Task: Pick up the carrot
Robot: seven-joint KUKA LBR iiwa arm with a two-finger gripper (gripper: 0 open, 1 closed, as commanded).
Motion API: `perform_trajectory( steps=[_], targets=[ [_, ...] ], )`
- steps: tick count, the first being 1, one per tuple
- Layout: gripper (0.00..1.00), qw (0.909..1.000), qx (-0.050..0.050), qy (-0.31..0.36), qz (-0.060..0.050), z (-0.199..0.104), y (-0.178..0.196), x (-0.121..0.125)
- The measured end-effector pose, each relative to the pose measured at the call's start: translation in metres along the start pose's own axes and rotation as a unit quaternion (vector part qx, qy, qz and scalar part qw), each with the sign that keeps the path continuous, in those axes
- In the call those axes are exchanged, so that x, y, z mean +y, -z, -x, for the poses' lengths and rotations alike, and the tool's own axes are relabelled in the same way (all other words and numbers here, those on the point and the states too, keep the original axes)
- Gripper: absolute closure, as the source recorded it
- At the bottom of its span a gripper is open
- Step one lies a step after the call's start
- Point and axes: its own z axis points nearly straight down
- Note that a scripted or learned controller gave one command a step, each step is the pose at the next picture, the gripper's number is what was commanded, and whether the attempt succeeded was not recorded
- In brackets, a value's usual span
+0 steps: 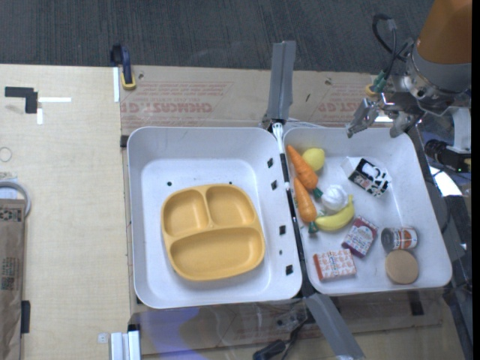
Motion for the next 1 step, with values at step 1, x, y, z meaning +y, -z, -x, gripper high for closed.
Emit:
perform_trajectory(
  steps=[1],
  targets=[
    [0.00, 0.9982, 0.000, -0.060, 0.000, 0.0533, -0.0544, -0.1033]
  ],
)
